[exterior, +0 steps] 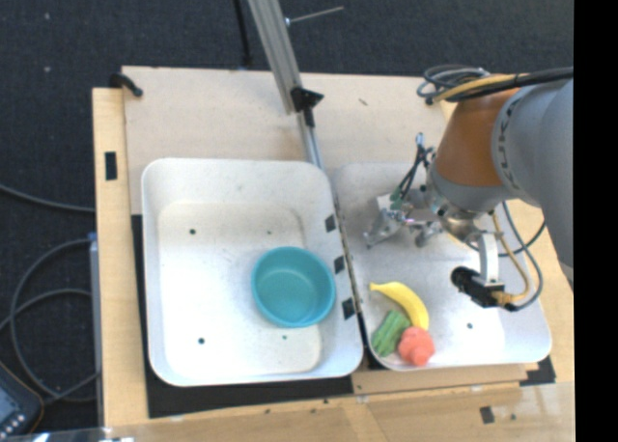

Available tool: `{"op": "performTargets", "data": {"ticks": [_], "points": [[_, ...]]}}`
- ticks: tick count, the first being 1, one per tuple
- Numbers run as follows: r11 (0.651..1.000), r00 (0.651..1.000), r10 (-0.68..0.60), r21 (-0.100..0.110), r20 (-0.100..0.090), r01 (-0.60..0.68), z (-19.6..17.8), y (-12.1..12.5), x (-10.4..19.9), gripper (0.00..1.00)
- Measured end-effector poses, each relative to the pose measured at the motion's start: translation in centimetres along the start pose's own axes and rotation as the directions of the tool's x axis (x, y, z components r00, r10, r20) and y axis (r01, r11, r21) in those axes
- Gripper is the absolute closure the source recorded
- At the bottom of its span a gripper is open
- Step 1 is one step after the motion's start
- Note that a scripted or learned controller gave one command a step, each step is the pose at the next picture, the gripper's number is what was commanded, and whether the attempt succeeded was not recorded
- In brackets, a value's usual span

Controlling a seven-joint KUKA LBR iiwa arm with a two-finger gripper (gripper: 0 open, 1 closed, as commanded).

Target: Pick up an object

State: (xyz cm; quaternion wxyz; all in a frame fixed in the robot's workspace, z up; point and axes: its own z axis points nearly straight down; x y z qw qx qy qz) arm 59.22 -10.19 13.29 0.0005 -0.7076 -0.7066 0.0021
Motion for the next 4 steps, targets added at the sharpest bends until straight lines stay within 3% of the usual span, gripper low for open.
{"op": "performTargets", "data": {"ticks": [1, 2, 4], "points": [[1.0, 1.0, 0.001, 0.0, 0.0, -0.001, 3.4, -0.1, -0.2, 0.0], [1.0, 1.0, 0.008, -0.007, -0.002, -0.008, 2.1, 0.1, -0.2, 1.0], [1.0, 1.0, -0.005, -0.011, -0.002, 0.005, -9.1, 0.3, 0.9, 1.0]]}}
